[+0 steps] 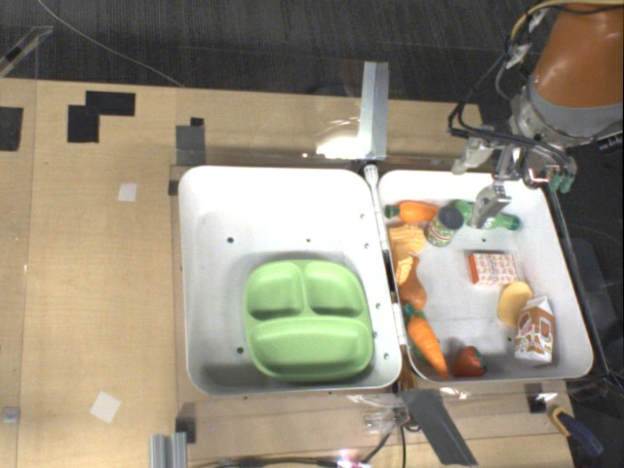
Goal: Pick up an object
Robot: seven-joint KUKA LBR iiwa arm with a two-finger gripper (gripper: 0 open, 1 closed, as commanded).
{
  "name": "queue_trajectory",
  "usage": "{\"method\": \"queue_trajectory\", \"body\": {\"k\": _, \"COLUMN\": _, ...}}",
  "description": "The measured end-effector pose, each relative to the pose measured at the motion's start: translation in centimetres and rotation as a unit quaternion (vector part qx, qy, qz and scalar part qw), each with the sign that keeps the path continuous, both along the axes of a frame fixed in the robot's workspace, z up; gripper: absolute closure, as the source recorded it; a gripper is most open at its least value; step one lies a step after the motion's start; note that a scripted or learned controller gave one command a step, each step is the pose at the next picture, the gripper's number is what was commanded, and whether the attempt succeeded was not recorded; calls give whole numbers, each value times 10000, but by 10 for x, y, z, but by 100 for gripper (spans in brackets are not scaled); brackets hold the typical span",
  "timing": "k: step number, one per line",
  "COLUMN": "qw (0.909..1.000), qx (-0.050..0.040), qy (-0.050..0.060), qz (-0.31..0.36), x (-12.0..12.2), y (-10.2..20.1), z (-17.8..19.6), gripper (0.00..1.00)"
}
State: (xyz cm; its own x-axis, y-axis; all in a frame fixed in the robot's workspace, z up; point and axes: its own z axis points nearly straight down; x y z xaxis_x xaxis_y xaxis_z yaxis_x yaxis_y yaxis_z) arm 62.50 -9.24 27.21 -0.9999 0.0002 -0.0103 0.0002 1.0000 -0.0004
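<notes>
The right bin [575, 291] holds several small items. Along its back wall lie an orange carrot-like piece [419, 211], a small jar with a dark lid [444, 225] and a green object [505, 222]. My gripper [492, 201] hangs at the back of this bin, directly over the green object and just right of the jar. Nothing is seen lifted. A red and white box [490, 266] lies in the middle, with a yellow piece [513, 300] and a small carton [534, 334] toward the front right.
A carrot [426, 344] and a red piece [468, 361] lie at the right bin's front. Tan and brown pieces [405, 256] crowd its left wall. The left bin [210, 222] holds a green divided tray [307, 318]. A metal post [374, 115] stands behind the divider.
</notes>
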Motion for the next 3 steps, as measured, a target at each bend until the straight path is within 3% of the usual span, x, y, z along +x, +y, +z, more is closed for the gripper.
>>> {"method": "queue_trajectory", "body": {"k": 1, "qw": 9958, "qx": -2, "qy": 17, "qz": 919, "x": -48, "y": 4, "z": -175, "gripper": 0}}
{"method": "queue_trajectory", "body": {"k": 2, "qw": 9948, "qx": -10, "qy": 12, "qz": 1017, "x": 46, "y": -28, "z": -184, "gripper": 0}}
{"method": "queue_trajectory", "body": {"k": 3, "qw": 9947, "qx": -20, "qy": -71, "qz": 1029, "x": 50, "y": -26, "z": -169, "gripper": 100}}
